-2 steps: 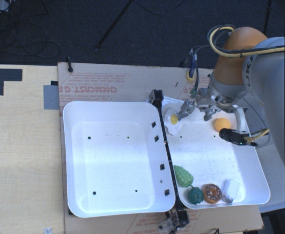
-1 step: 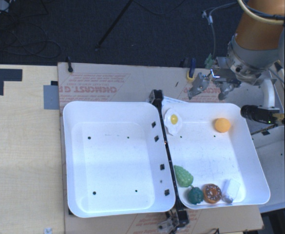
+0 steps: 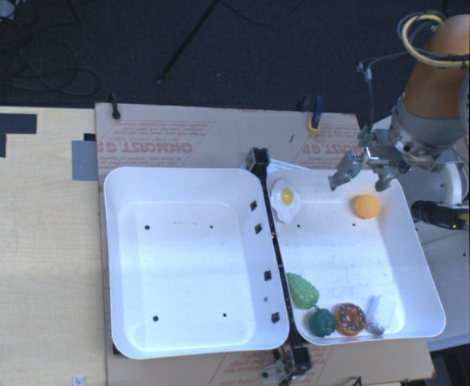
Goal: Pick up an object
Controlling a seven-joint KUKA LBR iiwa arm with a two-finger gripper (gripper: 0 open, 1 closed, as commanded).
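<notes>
The right bin (image 3: 403, 256) holds an orange ball (image 3: 366, 207) near its far edge, a white fried egg toy (image 3: 285, 199) at the far left corner, and along the front a light green lumpy piece (image 3: 302, 289), a dark teal piece (image 3: 323, 322), a brown sprinkled doughnut (image 3: 349, 318) and a white block (image 3: 382, 311). My gripper (image 3: 363, 174) hangs over the bin's far edge, just above and left of the orange ball. Its two fingers are spread apart with nothing between them.
The left bin (image 3: 122, 215) lies beside the right one, with a black clip strip (image 3: 267, 240) along the shared wall. Cardboard (image 3: 178, 135) lies under both bins. A yellow-handled clamp (image 3: 316, 119) stands at the far edge. Cables run across the dark floor beyond.
</notes>
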